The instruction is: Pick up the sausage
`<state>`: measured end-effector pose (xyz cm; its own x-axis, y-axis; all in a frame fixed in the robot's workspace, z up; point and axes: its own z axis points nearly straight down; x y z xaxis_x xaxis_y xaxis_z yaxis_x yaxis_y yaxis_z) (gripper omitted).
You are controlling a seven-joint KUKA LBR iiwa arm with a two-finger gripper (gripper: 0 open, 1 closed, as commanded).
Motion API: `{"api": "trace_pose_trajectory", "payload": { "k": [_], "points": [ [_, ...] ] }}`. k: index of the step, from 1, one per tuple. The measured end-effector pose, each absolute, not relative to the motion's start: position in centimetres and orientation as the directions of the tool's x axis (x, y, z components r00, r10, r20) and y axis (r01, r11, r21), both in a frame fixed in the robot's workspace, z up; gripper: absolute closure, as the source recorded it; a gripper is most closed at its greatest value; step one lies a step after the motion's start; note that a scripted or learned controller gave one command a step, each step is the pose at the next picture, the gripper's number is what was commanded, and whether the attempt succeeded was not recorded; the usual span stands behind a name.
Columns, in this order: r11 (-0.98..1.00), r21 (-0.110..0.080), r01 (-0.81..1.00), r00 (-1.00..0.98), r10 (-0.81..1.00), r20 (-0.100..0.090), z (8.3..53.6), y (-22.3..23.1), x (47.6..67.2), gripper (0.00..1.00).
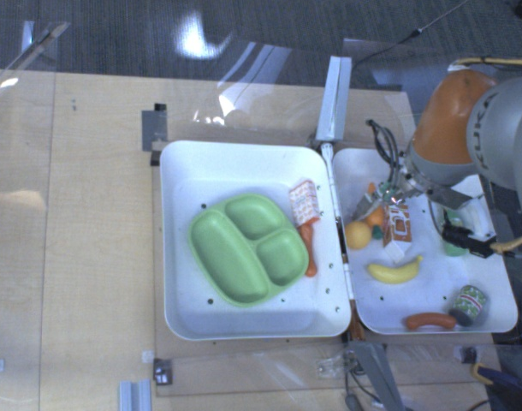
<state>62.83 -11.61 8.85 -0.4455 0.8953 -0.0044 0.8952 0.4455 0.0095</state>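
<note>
The sausage [430,321], reddish-brown and short, lies along the front edge of the right bin [492,272], next to a green can [471,302]. My gripper [382,197] hangs low over the back left part of that bin, above a small orange fruit [376,217] and a red and white carton [398,226]. It is well behind the sausage and a little to its left. The grey arm with its orange band [449,118] covers the bin's back right corner.
A yellow round fruit [358,234] and a banana [394,271] lie in the right bin, with a green item [454,247] by the arm. The left bin [184,306] holds a green divided plate [246,248], a snack packet [303,201] and a carrot [308,245].
</note>
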Motion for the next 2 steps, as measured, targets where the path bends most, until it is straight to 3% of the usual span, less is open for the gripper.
{"api": "trace_pose_trajectory", "payload": {
  "k": [1,2],
  "points": [
    [0.545,0.008,0.838,-0.545,0.838,-0.007,8.8,-15.2,65.5,0.0],
    [0.774,0.009,0.634,-0.774,0.634,-0.011,9.0,-12.3,59.4,0.0]
  ]
}}
